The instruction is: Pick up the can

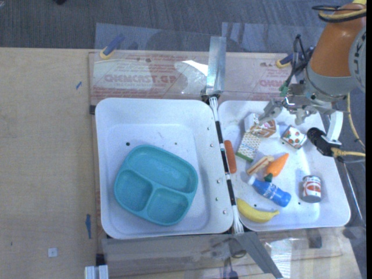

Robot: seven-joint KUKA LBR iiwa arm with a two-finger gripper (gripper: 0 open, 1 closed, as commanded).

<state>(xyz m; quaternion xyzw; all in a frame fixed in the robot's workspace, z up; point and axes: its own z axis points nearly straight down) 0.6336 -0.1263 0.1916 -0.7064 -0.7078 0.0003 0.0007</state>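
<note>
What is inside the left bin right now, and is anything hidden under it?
The left bin holds one teal divided tray with three compartments, nothing in them. Whatever lies beneath the tray is covered. The can stands in the right bin, apart from the pincer.

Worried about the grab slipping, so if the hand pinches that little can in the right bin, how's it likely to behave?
The can looks rigid, so it probably won't crush. Its rounded side may slip or roll if tipped. It seems upright with bare bin floor around it, so approach looks unobstructed.
</note>
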